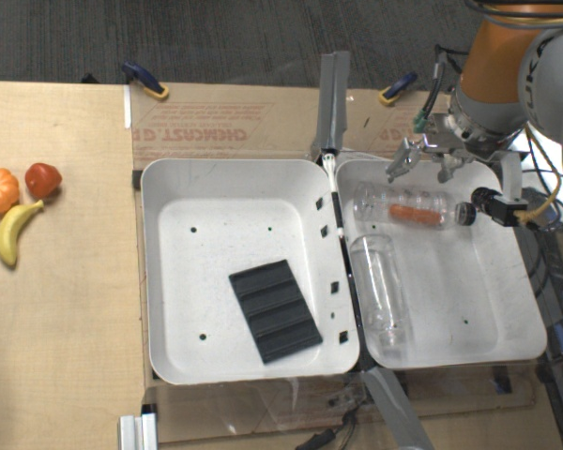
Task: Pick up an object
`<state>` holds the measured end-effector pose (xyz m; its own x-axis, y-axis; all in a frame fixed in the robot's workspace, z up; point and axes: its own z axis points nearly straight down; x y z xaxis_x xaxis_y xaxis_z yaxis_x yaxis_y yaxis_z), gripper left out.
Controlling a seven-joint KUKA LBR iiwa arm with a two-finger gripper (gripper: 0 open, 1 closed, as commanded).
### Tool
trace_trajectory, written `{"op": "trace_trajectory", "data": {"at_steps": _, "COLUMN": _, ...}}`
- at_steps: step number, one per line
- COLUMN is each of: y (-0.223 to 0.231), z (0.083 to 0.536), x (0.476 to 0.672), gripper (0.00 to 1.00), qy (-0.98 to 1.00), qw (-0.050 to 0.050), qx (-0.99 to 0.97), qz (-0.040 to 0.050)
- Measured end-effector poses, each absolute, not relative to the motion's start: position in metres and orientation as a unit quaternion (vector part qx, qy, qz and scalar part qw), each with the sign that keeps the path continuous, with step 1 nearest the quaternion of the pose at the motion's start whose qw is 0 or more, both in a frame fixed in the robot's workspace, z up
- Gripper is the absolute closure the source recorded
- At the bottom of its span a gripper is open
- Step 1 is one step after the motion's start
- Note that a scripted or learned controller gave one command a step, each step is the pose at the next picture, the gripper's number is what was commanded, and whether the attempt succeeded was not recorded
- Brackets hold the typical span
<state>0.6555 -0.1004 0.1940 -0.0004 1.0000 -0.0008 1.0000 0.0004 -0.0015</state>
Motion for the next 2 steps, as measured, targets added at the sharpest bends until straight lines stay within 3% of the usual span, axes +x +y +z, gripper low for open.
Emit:
{"op": "trace_trajectory", "data": {"at_steps": 1, "y": -0.144, "z": 0.091, "x": 0.645, "gripper": 0.0, "qy": -0.666, "qw": 0.0, "qx": -0.746, "qz": 0.0013}}
{"op": "trace_trajectory", "data": {"at_steps": 2, "y": -0.127, "z": 0.092, "x": 0.593, "gripper": 0.0, "qy": -0.708, "qw": 0.0, "qx": -0.707, "qz": 0.0003}}
